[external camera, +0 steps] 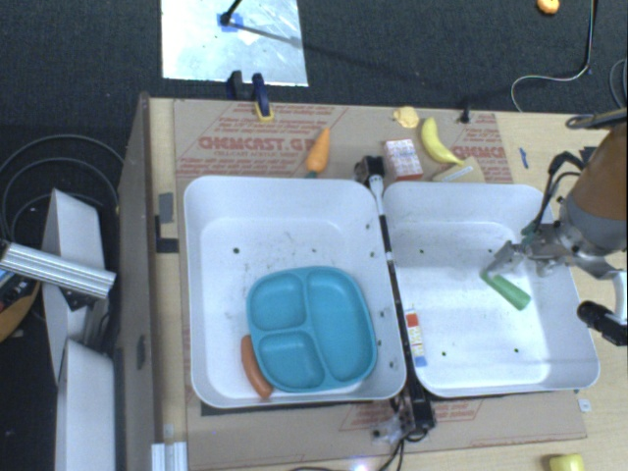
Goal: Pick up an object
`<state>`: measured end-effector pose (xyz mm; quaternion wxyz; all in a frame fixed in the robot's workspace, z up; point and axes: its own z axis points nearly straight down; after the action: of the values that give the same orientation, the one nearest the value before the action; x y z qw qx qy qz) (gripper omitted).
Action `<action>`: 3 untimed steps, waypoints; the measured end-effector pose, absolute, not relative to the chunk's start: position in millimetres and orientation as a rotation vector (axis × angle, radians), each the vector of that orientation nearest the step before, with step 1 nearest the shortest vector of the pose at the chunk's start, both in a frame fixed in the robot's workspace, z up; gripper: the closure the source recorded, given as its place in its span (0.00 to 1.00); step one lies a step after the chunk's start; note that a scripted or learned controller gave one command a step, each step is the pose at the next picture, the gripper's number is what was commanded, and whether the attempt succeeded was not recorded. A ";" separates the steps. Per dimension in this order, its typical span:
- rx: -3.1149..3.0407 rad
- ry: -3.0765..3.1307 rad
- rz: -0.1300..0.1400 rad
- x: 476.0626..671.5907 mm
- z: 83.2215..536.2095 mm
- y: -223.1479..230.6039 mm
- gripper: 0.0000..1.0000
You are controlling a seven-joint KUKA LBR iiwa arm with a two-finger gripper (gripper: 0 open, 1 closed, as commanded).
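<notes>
Gripper (517, 263) low over right bin (461, 361), near its right wall, arm (599, 204) behind. Green object (507, 290) just at fingertips, tilted, apparently resting on bin floor. Cannot tell whether claw open, closed or clamped on it. Judged mid-attempt: reach done, secure grasp and lift left. Blue tray (312, 327) and sausage (255, 366) untouched in left bin (226, 214).

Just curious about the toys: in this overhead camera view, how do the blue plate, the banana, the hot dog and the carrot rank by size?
1. Blue plate, clearly largest.
2. Hot dog and banana, about alike.
3. Carrot, smallest.
</notes>
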<state>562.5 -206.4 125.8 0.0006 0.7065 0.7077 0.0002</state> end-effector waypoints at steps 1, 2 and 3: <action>2.221 2.223 -0.002 546.0 117.3 -206.5 0.00; 2.219 2.220 0.003 543.4 138.4 -206.6 0.00; 2.215 2.224 0.004 553.8 136.5 -206.1 0.00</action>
<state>553.8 -206.1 136.5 0.0014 0.7056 0.7086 0.0011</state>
